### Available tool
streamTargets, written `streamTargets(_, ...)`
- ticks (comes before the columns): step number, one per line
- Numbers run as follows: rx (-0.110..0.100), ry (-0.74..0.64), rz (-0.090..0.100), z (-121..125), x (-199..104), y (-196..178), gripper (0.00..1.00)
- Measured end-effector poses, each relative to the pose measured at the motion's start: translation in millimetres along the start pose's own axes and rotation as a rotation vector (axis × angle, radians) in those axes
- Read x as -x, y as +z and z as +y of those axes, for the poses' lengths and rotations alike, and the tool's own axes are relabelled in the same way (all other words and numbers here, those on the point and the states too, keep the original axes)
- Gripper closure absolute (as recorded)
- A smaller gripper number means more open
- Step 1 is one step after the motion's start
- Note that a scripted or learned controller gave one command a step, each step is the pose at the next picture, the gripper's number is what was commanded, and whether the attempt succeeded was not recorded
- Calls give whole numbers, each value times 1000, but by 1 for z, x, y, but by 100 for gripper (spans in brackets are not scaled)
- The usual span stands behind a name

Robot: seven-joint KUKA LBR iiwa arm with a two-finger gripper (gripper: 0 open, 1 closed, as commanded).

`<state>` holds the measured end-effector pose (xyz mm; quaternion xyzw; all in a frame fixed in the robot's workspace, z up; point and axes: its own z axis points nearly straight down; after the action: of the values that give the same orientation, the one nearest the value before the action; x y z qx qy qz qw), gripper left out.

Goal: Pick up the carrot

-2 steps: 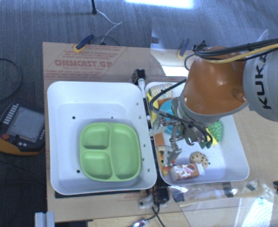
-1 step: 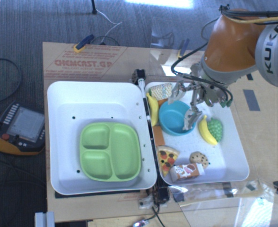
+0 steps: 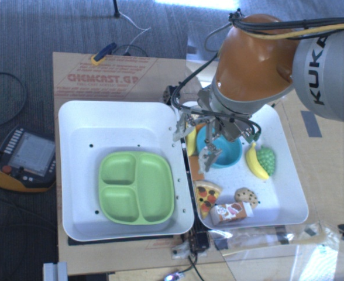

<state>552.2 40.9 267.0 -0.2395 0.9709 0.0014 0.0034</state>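
Carrot point(image 3: 196, 164) lies in your right bin point(image 3: 289, 201), against its left wall, beside the blue bowl point(image 3: 227, 154); the gripper point(image 3: 209, 156) hangs just over it; whether it grips anything, you cannot tell; pizza slice point(image 3: 206, 196) sits below.

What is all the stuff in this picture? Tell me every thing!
plate: 1, green, three sections, left bin
bowl: 1, blue, right bin, under the gripper
carrot: 1, orange, right bin, beside the bowl
banana: 1, yellow, right of the bowl
green knobbly item: 1, beside the banana
pizza slice: 1, right bin front
cookie: 1, brown, right bin front
small packet: 1, red and white, right bin front
bins: 2, white, side by side
handheld controller: 1, orange and grey, left floor
gripper: 1, over the bowl's edge
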Motion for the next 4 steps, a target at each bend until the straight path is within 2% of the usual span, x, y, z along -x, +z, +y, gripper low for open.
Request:
streamTargets(1, 2, -32, 1, 106, 8, -16, 0)
streamTargets(2, -2, -193, -2, 136, 14, -92, 0)
streamTargets(3, 1, -58, 4, 148, 101, -86, 0)
streamTargets(4, -5, -144, 4, 50, 62, -85, 0)
